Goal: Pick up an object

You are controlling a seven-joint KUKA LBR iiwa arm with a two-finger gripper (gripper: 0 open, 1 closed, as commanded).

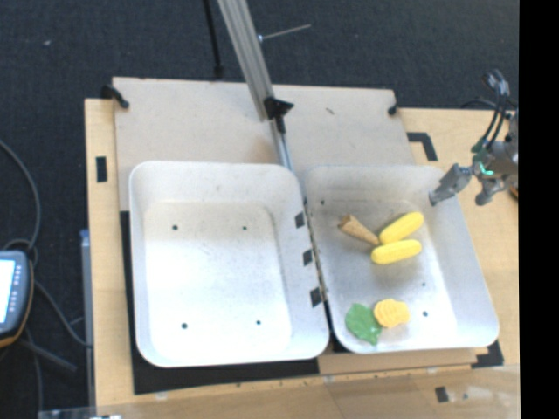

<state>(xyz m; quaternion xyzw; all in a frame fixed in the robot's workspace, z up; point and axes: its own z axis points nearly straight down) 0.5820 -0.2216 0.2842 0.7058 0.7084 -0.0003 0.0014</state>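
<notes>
While gripper [465,184] spreads open | over right bin [472,273] rim | grasping nothing

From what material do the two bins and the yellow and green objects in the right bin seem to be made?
The two bins, the left bin and the right bin, look like thin moulded white plastic: matt, with rounded corners and scuffed grey floors. The two yellow oblong pieces look like smooth, slightly glossy plastic, probably toy food. The green piece seems similar plastic, though it could be rubber or foam.
</notes>
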